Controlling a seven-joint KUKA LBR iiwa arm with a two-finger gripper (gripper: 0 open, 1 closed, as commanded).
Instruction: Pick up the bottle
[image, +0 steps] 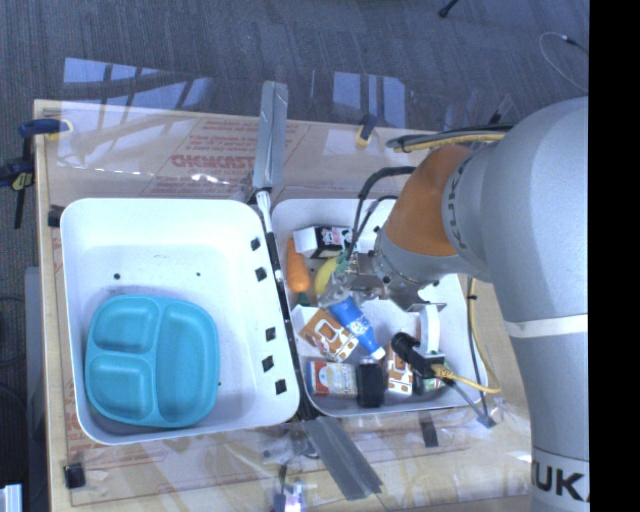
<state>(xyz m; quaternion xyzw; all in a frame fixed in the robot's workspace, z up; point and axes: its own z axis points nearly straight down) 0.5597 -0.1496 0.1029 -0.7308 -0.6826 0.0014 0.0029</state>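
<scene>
- My arm (520, 230) reaches in from the right, with its orange band (425, 205) above the wrist, over the right bin (300, 215) of the 2 white bins.
- My pincer (350, 278) hangs low over the upper middle of that bin, among the clutter.
- I cannot tell how my pincer stands: the wrist and the things below it hide that.
- The bottle (357, 325) is blue with a white label and lies tilted, its upper end toward my pincer and its lower end toward the middle of the bin.
- Its upper end sits just beside my pincer tip, touching or nearly so; I cannot tell whether I grip it.
- An orange carrot-like thing (298, 272) lies along the left wall of the bin, left of my pincer.
- A yellow round thing (326, 277) sits between the carrot-like thing and my pincer.
- A brown and white packet (328, 335) lies just left of the bottle, touching it.
- A black block (371, 384) rests near the bottom edge of the bin, below the bottle.
- A small carton (332, 379) lies left of the black block.
- The left bin (150, 230) holds 1 turquoise tray (152, 360) with 3 compartments, in its lower left part, well apart from my pincer.
</scene>
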